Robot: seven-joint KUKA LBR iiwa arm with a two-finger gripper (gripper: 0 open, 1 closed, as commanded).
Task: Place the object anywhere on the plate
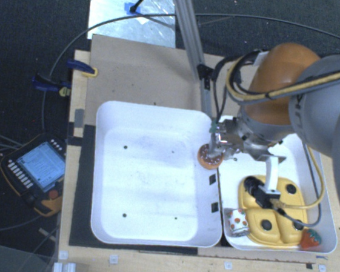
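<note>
Doughnut (209, 157), small and brown, hangs at the gripper (216, 148) over the left bin's (147, 178) right rim; you cannot tell whether the tool truly grips it. Judge it as mid-carry between bins. Look in the right bin (325, 223): a yellow plate (270, 220) near its front edge, a white die (237, 222) at the front-left corner, a red piece (311, 238) front-right.

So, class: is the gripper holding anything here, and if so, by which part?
It cannot be told for sure. The gripper sits right above a small round brown object at the left bin's right rim, but the contact is hidden.
</note>
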